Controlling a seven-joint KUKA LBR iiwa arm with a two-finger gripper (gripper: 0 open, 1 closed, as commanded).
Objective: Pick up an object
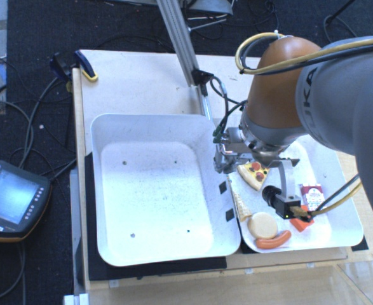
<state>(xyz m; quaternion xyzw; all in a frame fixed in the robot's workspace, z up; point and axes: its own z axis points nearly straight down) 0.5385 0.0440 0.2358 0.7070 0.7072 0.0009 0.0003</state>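
My gripper (260, 178) hangs low over the right bin (339, 234), under the orange wrist band. A pizza slice (252, 174) lies right at the gripper, partly covered by it. Close by in the same bin are a pale cone (240, 203), a round beige bun (262, 224), a red sausage (274, 239) and a red and white packet (312, 196). A small orange piece (300, 220) lies beside a black part of the gripper. Whether anything is gripped is hidden by the wrist.
The left bin (110, 132) sits beside the right one, their rims meeting near the gripper. A slanted metal bar (178, 30) rises behind the bins. A teach pendant (11, 199) rests on the floor at left. Cables run around the bench.
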